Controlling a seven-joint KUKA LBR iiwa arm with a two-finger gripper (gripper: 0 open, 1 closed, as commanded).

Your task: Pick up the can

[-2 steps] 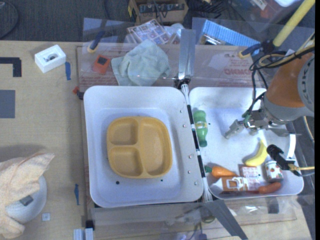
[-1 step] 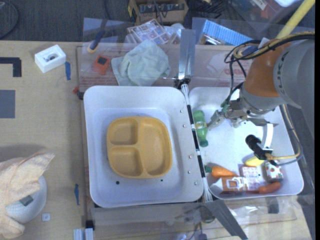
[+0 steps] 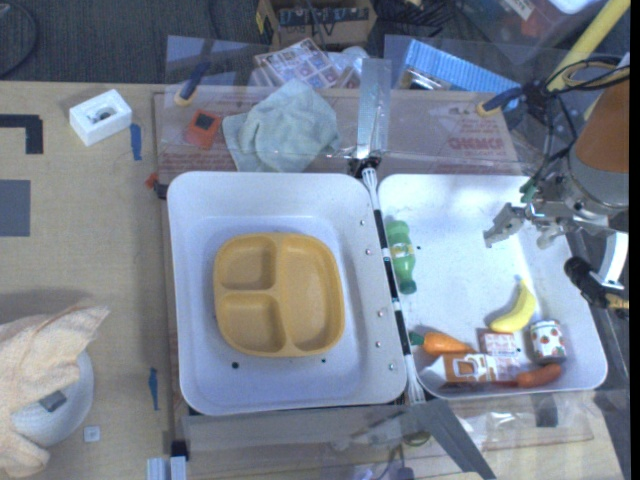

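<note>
Hovering pincer (image 3: 527, 220) | can (image 3: 547, 340) well below, right bin's (image 3: 450, 203) near corner

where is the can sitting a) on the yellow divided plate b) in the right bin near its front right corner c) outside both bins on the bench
b: the can stands in the right bin by the front right corner, just below the banana.

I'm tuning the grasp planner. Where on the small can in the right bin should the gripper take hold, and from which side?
Judging by its upright pose, grip the can across its round sides, descending from above; the banana and carton crowd it, so lateral approaches look blocked.
</note>
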